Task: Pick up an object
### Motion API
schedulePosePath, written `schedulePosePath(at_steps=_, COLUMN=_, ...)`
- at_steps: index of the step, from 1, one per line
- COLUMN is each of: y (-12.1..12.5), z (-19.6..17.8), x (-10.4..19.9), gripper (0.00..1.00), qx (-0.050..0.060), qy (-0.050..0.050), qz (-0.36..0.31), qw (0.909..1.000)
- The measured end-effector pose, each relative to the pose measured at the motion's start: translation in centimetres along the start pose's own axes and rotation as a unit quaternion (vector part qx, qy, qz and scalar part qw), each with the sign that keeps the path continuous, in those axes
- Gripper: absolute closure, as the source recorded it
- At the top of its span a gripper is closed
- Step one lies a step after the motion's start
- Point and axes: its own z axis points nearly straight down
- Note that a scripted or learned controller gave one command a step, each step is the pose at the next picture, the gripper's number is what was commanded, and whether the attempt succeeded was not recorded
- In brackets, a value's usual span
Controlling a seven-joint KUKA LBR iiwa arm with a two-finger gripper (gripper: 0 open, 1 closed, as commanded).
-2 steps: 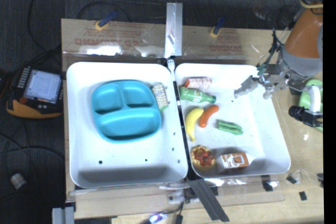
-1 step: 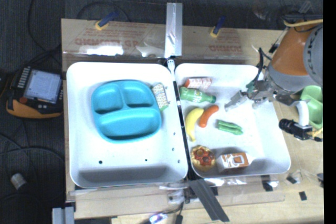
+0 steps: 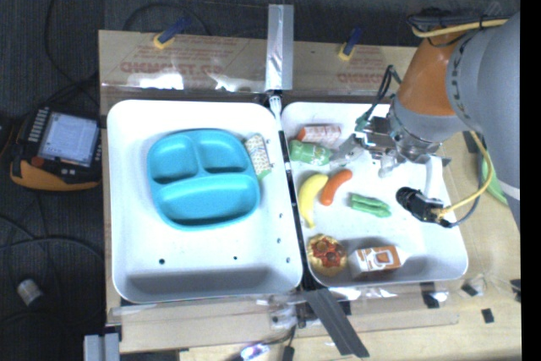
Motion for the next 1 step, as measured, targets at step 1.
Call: schedulePosePath(at_steps=1, y=-1.79, z=5.92, x=1.66, gripper=0.0, qx=-0.007, qy=-0.001, qz=0.04, qw=0.9992)
